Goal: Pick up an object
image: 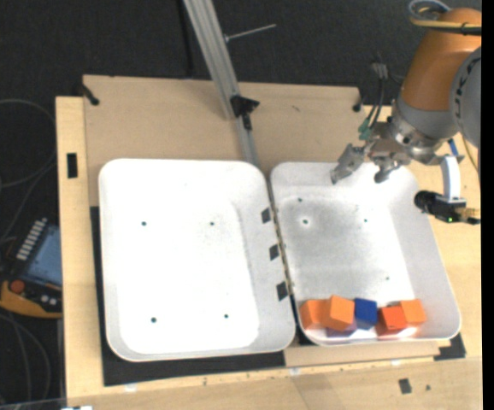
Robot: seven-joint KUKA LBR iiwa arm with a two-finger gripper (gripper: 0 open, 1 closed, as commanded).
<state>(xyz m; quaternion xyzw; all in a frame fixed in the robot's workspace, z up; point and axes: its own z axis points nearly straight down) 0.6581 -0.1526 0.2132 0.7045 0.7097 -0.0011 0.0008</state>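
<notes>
The gripper (363,167) hung with its fingers spread wide and nothing between them over the right bin (422,229), well apart from the orange blocks (329,312) and blue block (365,311) at the near wall, so a good pick probably meant travelling there and descending squarely over one block.

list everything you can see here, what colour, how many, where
bins: 2, white, side by side on the bench, left and right
orange blocks: about 4, along the near edge of the right bin
blue block: 1, among the orange ones
purple piece: 1, partly hidden under the orange blocks
bench: 1, tan
metal rail: 1, grey, slanting from the top to between the bins
handheld pendant: 1, orange and grey, floor at left
arm: 1, grey with orange band, at right
gripper: 1, fingers spread, over the right bin's far edge, holding nothing
</notes>
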